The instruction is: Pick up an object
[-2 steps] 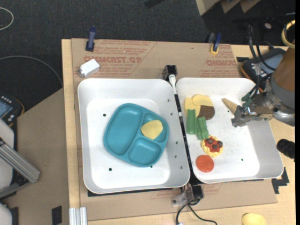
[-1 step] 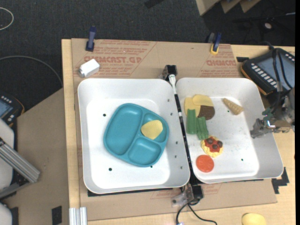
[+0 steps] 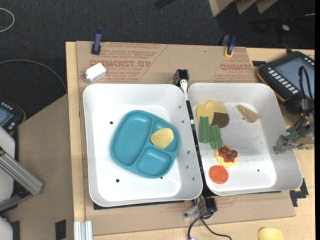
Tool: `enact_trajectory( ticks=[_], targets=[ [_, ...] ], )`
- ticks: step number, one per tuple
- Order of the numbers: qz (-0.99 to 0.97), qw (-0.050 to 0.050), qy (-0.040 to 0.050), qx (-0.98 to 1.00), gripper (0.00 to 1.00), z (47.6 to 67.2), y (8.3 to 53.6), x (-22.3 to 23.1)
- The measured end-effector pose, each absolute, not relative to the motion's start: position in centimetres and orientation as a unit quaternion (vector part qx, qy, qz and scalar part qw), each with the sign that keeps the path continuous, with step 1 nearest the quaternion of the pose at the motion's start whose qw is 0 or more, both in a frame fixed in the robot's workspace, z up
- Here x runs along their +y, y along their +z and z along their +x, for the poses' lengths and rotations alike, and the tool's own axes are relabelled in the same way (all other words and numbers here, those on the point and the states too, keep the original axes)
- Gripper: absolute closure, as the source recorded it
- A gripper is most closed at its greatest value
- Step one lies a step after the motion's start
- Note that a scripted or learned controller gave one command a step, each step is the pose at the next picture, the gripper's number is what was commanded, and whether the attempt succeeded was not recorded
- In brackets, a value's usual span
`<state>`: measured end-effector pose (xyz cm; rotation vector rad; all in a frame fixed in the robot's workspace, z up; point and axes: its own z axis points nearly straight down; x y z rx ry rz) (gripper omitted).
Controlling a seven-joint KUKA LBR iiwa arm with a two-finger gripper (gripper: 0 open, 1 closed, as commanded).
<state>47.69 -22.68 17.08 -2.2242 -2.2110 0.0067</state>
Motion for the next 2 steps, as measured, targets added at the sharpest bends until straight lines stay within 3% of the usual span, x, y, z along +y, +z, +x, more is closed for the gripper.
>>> enact_trajectory(
  ticks=[1, 2],
  targets=[
    [-0.704, -0.002, -0.0026, -0.710, 1.00, 48.1, 23.4, -13.6],
    [-0.703, -0.001, -0.0029, -0.711, 1.00, 48.1, 26.6, -4.8]
  ],
)
